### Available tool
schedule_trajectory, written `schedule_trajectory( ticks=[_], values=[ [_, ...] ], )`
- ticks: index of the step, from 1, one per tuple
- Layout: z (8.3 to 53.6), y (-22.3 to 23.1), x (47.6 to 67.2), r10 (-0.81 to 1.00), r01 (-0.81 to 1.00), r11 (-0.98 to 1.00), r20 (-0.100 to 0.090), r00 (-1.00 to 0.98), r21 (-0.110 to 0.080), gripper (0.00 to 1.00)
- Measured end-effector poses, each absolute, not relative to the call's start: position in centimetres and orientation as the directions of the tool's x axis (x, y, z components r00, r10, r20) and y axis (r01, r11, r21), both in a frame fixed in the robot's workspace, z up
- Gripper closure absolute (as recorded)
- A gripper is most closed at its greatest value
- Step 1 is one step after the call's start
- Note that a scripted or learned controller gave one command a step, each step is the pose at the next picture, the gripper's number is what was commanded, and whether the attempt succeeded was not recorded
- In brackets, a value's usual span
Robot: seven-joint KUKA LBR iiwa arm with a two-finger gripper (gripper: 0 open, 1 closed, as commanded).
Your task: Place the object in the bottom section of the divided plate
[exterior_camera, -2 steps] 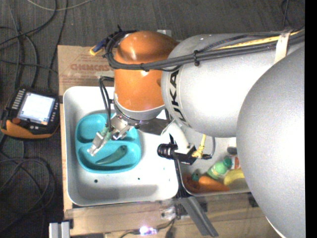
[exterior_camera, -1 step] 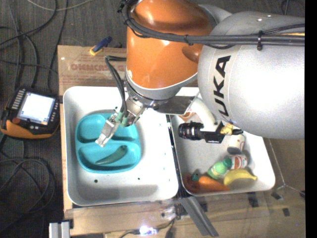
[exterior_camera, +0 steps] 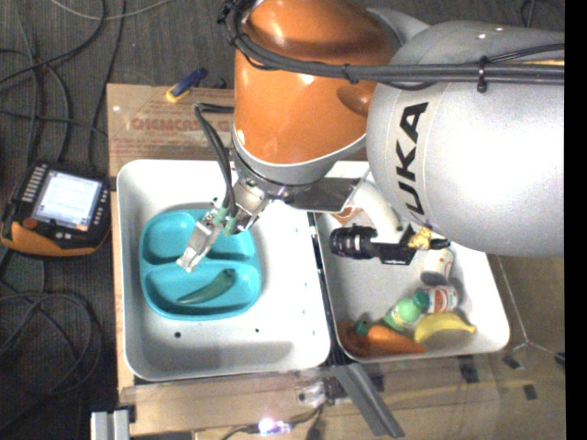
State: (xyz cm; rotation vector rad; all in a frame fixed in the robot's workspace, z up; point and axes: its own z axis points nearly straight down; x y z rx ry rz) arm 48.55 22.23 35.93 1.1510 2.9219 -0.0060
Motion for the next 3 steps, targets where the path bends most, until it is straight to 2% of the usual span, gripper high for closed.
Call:
schedule_trajectory(
  ticks=[3],
  values=[
    [35.93, 22.23, 48.55, 0.682, 0.682, 0.731, -0.002, -0.731, -0.003, 0.0]
  ],
)
